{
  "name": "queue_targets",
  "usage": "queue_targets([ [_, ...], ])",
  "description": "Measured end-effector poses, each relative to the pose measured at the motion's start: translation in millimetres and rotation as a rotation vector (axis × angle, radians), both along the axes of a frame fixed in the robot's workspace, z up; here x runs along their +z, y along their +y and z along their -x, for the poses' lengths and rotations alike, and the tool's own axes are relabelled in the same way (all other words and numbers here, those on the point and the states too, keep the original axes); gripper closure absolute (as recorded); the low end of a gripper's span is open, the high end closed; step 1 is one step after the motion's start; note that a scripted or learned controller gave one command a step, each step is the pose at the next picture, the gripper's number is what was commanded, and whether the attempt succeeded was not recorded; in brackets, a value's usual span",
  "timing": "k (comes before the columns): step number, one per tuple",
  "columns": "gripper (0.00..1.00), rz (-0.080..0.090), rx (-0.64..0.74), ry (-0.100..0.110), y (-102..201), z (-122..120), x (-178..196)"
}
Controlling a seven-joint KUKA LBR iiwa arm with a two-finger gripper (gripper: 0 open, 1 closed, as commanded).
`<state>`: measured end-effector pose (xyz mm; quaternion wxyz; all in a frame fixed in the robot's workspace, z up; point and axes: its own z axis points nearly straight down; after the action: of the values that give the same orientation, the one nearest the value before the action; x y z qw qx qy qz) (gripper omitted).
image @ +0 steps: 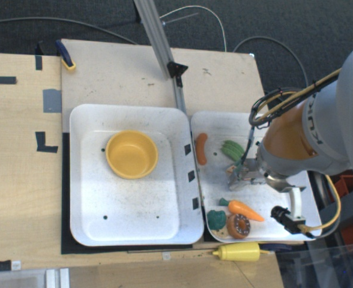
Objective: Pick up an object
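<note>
Gripper low in right bin, cannot tell if open or holding anything. Green toy just beside it, carrot near. Best: drop straight over one toy, squeeze, lift slowly.

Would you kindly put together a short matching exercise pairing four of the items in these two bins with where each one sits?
Things:
1. yellow bowl
2. sausage
3. carrot
4. doughnut

Places:
A. right bin, along its left wall, near the far end
B. right bin, at its near edge, beside the green toy
C. left bin, towards its far side
D. right bin, just above the doughnut

Pairs: 1-C, 2-A, 3-D, 4-B
</note>
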<state>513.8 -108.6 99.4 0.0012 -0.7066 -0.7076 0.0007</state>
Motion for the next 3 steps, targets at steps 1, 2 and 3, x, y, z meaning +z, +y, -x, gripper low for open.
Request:
queue_targets([
  [1,1.0,0.001,0.0,-0.006,0.8,-0.1,62.6],
  [2,1.0,0.001,0.001,-0.006,10.1,4.4,116.5],
  [3,1.0,0.001,0.0,-0.002,10.4,4.1,130.0],
])
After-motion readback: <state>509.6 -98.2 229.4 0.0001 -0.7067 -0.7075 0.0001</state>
